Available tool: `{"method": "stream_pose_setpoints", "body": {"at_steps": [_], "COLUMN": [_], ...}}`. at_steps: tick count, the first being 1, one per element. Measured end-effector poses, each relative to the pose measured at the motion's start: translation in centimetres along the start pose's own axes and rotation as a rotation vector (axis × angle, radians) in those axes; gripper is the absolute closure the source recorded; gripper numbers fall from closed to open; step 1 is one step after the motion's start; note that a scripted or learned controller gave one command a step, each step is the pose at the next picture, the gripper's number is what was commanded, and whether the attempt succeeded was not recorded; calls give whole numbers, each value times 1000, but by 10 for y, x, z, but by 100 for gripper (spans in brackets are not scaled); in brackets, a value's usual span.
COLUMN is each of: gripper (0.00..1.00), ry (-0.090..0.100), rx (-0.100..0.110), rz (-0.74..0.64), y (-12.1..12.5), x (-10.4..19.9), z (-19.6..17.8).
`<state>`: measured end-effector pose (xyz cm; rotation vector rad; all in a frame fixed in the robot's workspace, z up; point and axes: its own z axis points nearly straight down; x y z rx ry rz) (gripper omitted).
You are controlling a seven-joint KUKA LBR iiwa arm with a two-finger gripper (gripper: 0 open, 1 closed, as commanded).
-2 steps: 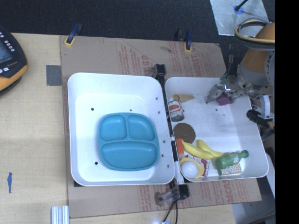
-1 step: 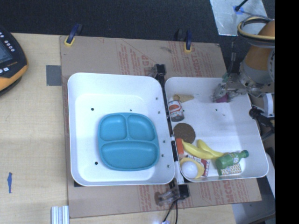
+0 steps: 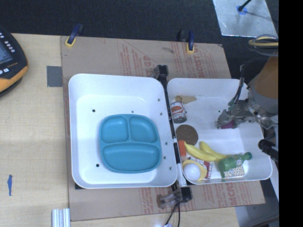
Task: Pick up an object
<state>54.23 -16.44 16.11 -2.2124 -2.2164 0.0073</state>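
My gripper point(image 3: 229, 118) is low in the right bin point(image 3: 208, 91), near its right wall, and the arm comes in from the right. A small purple object point(image 3: 228, 125) lies right at the gripper's tip, partly hidden by it; I cannot tell whether it is gripped. Elsewhere in this bin are a small can point(image 3: 177, 111), a brown round disc point(image 3: 187, 135), yellow bananas point(image 3: 204, 152), a green bottle point(image 3: 233, 161), a white ball point(image 3: 191, 170) and a tan piece point(image 3: 188, 99).
The left bin point(image 3: 83, 91) holds a blue divided plate point(image 3: 130, 143). Both bins rest on a cardboard sheet point(image 3: 118, 56) clamped at the back. A yellow-and-black device point(image 3: 9, 60) sits at the bench's far left.
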Motion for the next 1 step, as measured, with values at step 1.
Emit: {"method": "stream_pose_setpoints", "body": {"at_steps": [1], "gripper": [100], "ry": [-3], "rx": [-11], "rz": [-6], "y": [18], "x": [42], "z": [-44]}}
